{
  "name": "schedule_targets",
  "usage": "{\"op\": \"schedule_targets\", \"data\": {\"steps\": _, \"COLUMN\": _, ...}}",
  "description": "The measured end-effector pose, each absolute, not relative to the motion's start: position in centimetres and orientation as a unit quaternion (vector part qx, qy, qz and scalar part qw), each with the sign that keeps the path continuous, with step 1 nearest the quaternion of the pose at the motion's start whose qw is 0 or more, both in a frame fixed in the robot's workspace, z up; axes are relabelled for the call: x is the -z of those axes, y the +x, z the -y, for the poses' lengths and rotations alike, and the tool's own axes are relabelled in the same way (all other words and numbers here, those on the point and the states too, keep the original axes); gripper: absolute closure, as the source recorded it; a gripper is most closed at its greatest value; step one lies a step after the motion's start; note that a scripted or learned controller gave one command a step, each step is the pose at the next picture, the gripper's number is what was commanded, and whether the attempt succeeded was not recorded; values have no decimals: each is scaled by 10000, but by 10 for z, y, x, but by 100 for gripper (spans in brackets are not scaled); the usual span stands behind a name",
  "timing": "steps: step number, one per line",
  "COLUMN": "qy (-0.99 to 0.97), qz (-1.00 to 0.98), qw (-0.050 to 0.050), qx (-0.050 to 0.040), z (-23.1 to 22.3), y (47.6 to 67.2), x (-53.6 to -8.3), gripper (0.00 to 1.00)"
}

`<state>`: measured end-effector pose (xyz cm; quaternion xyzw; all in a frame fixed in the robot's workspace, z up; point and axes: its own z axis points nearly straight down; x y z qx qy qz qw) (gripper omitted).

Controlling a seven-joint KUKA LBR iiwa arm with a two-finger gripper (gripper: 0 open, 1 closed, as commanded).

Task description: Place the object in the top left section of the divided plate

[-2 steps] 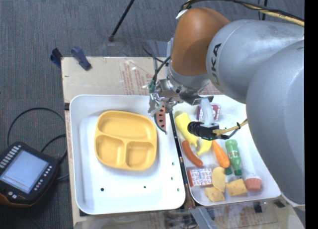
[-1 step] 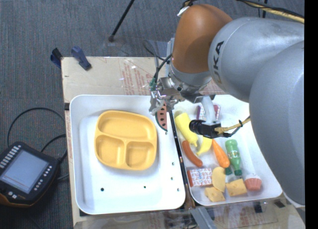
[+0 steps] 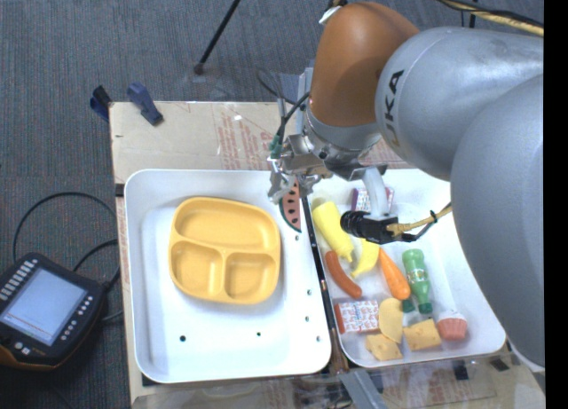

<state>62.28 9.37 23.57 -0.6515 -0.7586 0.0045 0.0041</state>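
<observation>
A yellow divided plate lies in the left white bin, with one long section at its top and two smaller ones below. My gripper hangs over the left bin's right rim, just right of the plate's top right corner. It is shut on a toy watermelon slice, red with a green rind, which hangs below the fingers and stands on edge. The slice is beside the plate, not over it.
The right bin holds several toy foods: a yellow banana, a sausage, a carrot, a green bottle, cheese and a cupcake. A teach pendant lies off the bench at left.
</observation>
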Motion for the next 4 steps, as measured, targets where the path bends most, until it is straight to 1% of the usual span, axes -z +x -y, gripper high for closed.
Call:
{"op": "schedule_targets", "data": {"steps": 1, "qy": -6505, "qz": 7595, "qw": 47, "qx": -54, "z": -93, "y": 623, "x": -244, "gripper": 100}}
{"op": "schedule_targets", "data": {"steps": 2, "qy": -4571, "qz": 8894, "qw": -11, "qx": 12, "z": -159, "y": 643, "x": -310, "gripper": 100}}
{"op": "schedule_targets", "data": {"steps": 3, "qy": -3489, "qz": 9371, "qw": 2, "qx": -2, "z": -158, "y": 610, "x": -294, "gripper": 100}}
{"op": "schedule_targets", "data": {"steps": 4, "qy": -2297, "qz": 9733, "qw": -18, "qx": 16, "z": -228, "y": 621, "x": -379, "gripper": 100}}
